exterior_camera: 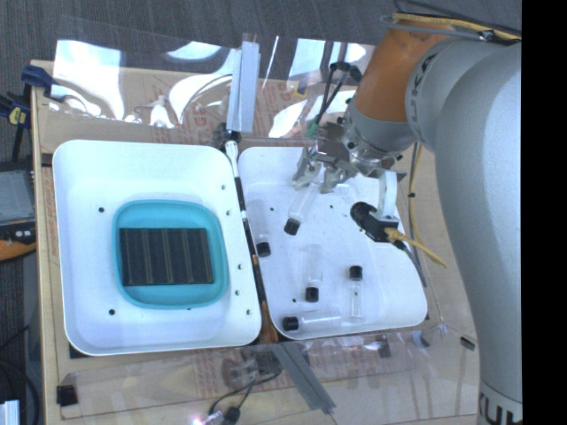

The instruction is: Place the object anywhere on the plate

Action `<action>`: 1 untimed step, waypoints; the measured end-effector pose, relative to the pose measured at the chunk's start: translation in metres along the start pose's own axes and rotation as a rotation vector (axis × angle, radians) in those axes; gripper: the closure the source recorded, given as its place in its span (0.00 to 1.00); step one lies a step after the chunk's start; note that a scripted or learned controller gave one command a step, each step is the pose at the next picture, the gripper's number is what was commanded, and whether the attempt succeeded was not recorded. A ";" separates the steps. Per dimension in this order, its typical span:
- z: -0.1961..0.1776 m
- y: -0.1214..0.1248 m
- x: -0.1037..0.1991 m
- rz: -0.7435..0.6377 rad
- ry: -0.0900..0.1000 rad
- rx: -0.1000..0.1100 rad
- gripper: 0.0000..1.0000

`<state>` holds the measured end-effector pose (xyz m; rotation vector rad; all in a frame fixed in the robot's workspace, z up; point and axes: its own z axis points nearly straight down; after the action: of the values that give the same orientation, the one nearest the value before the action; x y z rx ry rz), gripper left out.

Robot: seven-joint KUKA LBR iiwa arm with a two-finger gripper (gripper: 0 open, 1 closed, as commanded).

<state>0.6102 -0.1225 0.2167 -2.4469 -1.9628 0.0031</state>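
Observation:
The teal plate (170, 255) with a dark ribbed centre lies in the left white bin (89, 175). Several clear vials with black caps lie in the right white bin (403, 304). One tilted vial (299, 209) stretches from just under my gripper (317, 177) down to its black cap. The gripper hangs over the upper part of the right bin, right above that vial's top end. Whether the vial is gripped or lying on the bin floor I cannot tell.
Other vials are in the lower half of the right bin: one (311, 277) in the middle, one (355, 289) to its right, one (314, 323) lying along the front wall. A black connector (370, 220) with a yellow cable hangs beside the gripper.

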 end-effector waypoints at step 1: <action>0.017 -0.079 0.065 -0.128 -0.004 -0.005 1.00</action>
<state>0.5469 -0.0414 0.1997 -2.3209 -2.1187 0.0026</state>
